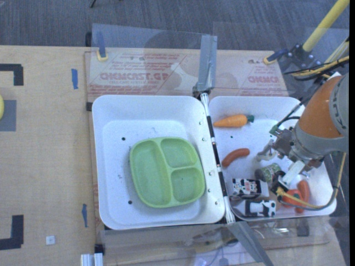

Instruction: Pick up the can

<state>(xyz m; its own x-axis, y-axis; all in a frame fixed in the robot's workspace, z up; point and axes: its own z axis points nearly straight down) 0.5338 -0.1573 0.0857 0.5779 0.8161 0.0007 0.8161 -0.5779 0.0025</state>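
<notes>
The can [270, 174], a small dull green-grey cylinder, lies in the right bin [260, 108] near its middle right. My gripper [268, 153] hangs just above and slightly behind the can, reaching in from the right. The wrist partly covers the can's right side. I see nothing lifted off the bin floor.
The right bin also holds a carrot [230, 121] at the back, a red sausage [235, 156], two black-and-white cow-patterned items [246, 187] [260, 208] at the front, and an orange-red piece [303, 191] by the right wall. A green divided plate [167, 171] lies in the left bin [111, 148].
</notes>
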